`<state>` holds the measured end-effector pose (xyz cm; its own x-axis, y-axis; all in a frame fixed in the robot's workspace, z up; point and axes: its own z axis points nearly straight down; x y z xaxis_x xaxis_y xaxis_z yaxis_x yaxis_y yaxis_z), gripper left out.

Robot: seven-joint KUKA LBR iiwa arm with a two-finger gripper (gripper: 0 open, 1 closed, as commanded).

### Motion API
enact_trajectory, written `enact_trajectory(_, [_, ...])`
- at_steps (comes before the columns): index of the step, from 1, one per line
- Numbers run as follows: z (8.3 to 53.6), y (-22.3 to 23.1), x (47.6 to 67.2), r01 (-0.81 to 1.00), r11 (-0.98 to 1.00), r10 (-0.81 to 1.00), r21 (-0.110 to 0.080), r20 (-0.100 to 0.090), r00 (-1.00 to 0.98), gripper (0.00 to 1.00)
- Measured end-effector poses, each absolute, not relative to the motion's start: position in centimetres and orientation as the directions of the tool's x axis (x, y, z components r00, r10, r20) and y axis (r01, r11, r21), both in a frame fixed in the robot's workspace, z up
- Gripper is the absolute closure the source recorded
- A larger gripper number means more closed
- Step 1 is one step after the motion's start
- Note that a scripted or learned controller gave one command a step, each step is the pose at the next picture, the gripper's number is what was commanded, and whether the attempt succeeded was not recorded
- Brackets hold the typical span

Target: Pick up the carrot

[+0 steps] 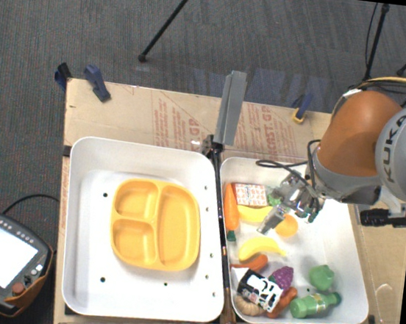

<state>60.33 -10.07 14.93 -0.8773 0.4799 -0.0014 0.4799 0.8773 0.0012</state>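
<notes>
Gripper point(279, 218) over right bin point(351, 251); jaw state unreadable, nothing visibly held. Carrot point(231, 207) lying lengthwise against that bin's left wall, beside the yellow fruit point(254, 215). Probably rigid, light, slick plastic. Best pinched mid-body across the width, wall clearance tight.
</notes>
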Motion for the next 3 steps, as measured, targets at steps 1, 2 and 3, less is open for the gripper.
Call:
enact_trajectory(1, [9.7, -8.8, 60.1, 0.390, 0.921, 0.390, 0.000, 0.004, -0.921, 0.00])
enact_trajectory(2, [8.7, -9.5, 56.2, 0.560, 0.828, 0.560, 0.001, 0.001, -0.828, 0.00])
enact_trajectory(3, [8.8, -9.7, 58.8, 0.486, 0.874, 0.486, 0.001, -0.002, -0.874, 0.00])
